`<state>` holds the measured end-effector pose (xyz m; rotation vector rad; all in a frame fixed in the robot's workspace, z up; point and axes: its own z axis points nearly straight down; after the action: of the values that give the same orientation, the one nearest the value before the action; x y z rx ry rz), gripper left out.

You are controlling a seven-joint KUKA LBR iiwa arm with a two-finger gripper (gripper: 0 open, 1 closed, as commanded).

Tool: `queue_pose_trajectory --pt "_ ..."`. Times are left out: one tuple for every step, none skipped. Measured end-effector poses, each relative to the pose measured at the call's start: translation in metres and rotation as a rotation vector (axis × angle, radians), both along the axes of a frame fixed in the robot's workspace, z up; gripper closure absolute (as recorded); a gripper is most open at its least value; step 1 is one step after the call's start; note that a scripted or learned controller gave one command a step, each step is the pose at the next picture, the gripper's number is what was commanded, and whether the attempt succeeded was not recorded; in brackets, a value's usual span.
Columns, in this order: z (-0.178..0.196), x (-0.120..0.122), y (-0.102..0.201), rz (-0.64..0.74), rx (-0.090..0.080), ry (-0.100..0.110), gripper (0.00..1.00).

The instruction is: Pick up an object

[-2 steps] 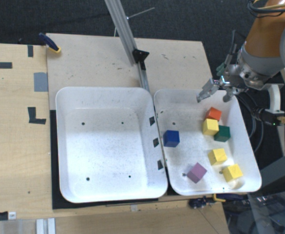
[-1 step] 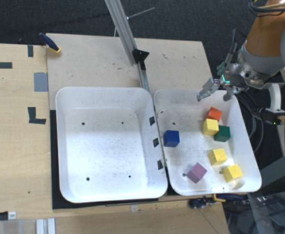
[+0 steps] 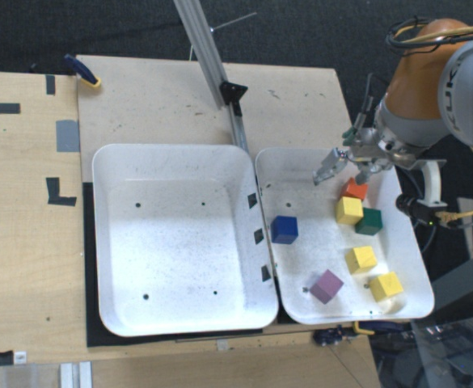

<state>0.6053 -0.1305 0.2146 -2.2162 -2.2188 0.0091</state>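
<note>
The right bin (image 3: 297, 164) holds several small blocks. An orange block (image 3: 355, 190) lies at its far right, with a yellow block (image 3: 349, 210) and a green block (image 3: 369, 221) just in front of it. A blue cube (image 3: 285, 229) sits near the bin's left wall. Further forward lie a purple block (image 3: 327, 286) and two more yellow blocks (image 3: 362, 259) (image 3: 386, 285). My gripper (image 3: 343, 175) hangs over the bin's far right part, just above and left of the orange block. It is open, with nothing between its fingers.
The left bin (image 3: 107, 176) stands beside the right one. A grey metal pole (image 3: 208, 47) slants down from the top to the gap between the bins. A blue and yellow tool (image 3: 82, 69) lies on the bench at the far left.
</note>
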Motion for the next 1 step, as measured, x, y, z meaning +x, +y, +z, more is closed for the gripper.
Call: queue_pose_trajectory --pt "-0.0494 0.0078 0.0026 0.001 0.0 -0.002 0.0"
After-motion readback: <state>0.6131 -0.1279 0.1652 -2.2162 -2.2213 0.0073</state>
